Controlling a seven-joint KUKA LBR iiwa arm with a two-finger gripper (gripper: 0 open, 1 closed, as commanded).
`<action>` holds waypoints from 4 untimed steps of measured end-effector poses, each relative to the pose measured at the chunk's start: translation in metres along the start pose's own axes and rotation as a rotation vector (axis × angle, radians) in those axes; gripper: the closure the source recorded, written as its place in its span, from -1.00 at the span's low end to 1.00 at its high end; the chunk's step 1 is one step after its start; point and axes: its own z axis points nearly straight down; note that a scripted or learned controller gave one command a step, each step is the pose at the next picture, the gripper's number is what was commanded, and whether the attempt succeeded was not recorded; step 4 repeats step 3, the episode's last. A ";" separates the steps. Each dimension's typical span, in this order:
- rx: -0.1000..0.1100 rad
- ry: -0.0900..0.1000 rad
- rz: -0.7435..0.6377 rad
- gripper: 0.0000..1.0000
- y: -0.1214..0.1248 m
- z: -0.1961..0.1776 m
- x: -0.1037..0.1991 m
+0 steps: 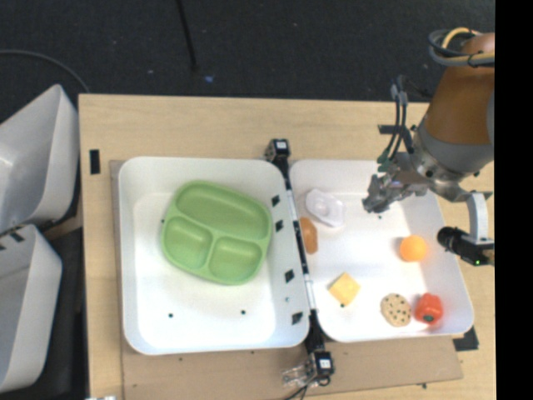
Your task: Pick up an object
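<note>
Wooden counter point(100, 132) carries two white bins side by side. Left bin point(141, 307) holds a green divided plate point(216, 232), lying flat at its centre. Right bin point(450, 307) holds the loose items: clear plastic cup point(325, 207) on its side at upper left, orange-brown piece point(309, 237) against the left wall, yellow block point(343, 289) lower centre, chocolate-chip cookie point(396, 309) and red pepper-like toy point(429, 308) at lower right, orange ball point(412, 248) mid-right. Arm point(458, 115) enters from the frame's right. Claw point(379, 200) hangs over the bin's upper middle, right of the cup; open or closed cannot be told.
</note>
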 end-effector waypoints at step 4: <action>0.001 0.000 0.000 1.00 0.049 0.025 0.158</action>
